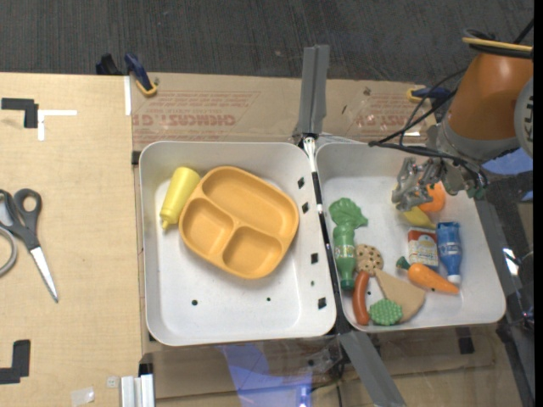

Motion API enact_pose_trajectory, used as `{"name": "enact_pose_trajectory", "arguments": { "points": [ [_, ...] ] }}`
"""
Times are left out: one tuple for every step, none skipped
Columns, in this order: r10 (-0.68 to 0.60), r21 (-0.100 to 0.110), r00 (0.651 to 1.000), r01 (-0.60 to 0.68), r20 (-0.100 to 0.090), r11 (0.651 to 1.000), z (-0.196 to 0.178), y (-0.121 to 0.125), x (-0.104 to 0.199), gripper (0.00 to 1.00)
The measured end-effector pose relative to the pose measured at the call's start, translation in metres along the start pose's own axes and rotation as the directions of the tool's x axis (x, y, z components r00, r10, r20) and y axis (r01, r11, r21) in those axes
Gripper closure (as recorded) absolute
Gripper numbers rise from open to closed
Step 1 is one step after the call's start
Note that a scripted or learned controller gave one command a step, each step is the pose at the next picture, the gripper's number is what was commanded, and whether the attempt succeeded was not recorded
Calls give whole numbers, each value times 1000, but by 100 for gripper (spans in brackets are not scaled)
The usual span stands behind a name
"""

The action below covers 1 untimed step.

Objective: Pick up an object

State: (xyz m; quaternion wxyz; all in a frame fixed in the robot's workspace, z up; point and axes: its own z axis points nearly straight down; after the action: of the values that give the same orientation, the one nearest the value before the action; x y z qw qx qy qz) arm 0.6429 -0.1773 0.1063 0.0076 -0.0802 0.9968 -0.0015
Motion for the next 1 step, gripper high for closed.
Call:
{"name": "enact_pose_trajectory", "arguments": {
  "points": [
    [127, -2, 992, -127, -11, 992, 12, -17, 60, 100]
  ]
}}
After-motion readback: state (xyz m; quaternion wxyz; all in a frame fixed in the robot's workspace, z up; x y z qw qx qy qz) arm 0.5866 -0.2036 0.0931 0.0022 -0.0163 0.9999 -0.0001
